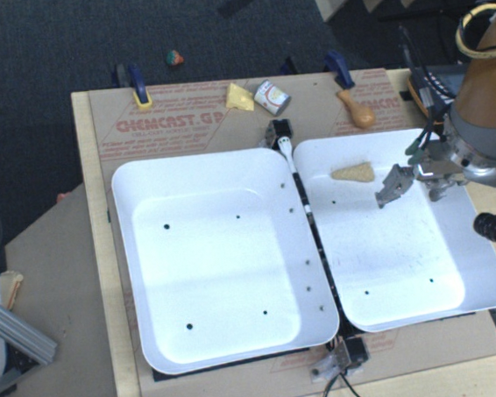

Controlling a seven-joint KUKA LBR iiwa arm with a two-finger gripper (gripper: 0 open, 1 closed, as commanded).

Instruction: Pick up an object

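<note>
The gripper (397,188) hangs over the right bin (469,289) near its far edge; its grey fingers (390,191) point toward the bin's far-left corner, and whether they stand open or closed cannot be told from this angle. Nothing is seen between them. Just beyond the fingertips, apart from them, a flat tan object (353,173) lies on the bin floor close to the far rim. Behind the gripper the grey wrist rises into the orange band of the arm (489,102), which enters over the bin's right rim. The left bin (147,248) sits beside the right one, the two rims meeting along a dark seam down the middle of the bench (100,217). On the bench's far strip, outside the bins, rest a yellow wedge (239,98), a small white-and-grey block (272,97) just beside it, and a tan wooden piece with a round end (357,109) beyond the right bin's far rim. Blue clamps (138,84) grip the bench's far edge.
</note>
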